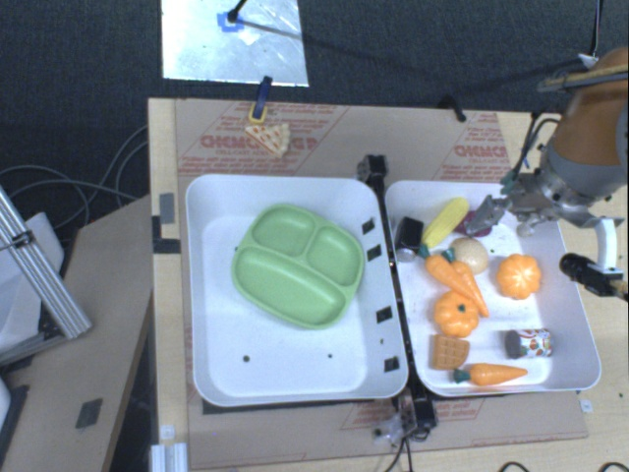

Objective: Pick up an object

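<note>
The gripper [488, 214] hung over the right bin's [573, 293] far edge, just right of the yellow corn cob [444, 221]; couldn't tell if its claw was open or closed. That bin had two carrots [459, 281], two small pumpkins [518, 276] and one waffle [449, 352], and the left bin [211, 264] held one green divided plate [298, 265].

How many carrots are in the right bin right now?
2. One carrot lies at a slant mid-bin, beside the small pumpkin. The other carrot lies along the near edge. Others may hide under the arm.
</note>
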`<state>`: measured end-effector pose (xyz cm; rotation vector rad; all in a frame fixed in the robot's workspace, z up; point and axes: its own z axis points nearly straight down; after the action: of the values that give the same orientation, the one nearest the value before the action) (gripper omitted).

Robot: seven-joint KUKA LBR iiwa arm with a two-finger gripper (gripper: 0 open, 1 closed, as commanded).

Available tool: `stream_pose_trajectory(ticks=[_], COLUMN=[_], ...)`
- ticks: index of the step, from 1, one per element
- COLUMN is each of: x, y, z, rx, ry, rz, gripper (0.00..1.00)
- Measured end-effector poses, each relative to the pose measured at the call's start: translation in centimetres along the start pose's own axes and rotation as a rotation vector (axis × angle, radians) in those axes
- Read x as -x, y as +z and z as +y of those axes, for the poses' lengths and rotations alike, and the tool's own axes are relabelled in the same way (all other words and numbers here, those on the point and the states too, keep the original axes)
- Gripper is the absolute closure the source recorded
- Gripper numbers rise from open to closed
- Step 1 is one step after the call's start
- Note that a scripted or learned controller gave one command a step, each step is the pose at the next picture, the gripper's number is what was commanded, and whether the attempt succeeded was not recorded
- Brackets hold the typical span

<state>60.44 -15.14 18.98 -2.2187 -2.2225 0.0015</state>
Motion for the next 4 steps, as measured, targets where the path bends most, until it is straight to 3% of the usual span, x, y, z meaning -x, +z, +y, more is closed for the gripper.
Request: stream_pose_trajectory(ticks=[2,3,4], x=[0.0,0.2,0.4], y=[9.6,8.0,2.0], z=[0.9,1.2,2.3], rx=[0.003,0.013,0.009], ry=[0.002,0.000,-0.003], rz=[0.003,-0.002,-0.002], gripper=[0.00,1.00,1.00])
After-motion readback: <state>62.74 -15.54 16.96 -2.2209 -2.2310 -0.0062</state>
